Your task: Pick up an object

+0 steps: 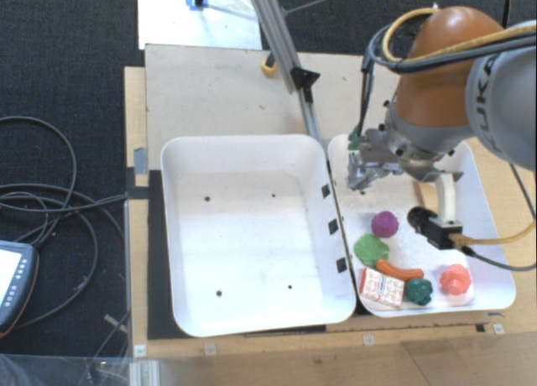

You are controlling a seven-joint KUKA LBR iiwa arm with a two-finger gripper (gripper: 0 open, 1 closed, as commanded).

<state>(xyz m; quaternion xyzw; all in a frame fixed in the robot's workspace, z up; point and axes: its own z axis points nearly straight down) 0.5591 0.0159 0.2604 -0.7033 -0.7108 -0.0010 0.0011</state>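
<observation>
In the right bin (495, 292) lie several small toys: a purple ball (385, 224), a green leafy piece (370, 249), an orange carrot-like stick (399, 271), a red-and-white box (381, 288), a dark green broccoli (419, 291) and a pink-orange round fruit (455, 280). My gripper (362, 176) hangs over the far left part of this bin, up and left of the purple ball, apart from it. Nothing shows between its tips.
The left bin (193, 158) lies beside the right one, with a dark clipped divider edge (333, 226) between them. A slanted metal pole (277, 28) crosses the back of the bench. A black fitting with cable (432, 226) sits on the arm near the toys.
</observation>
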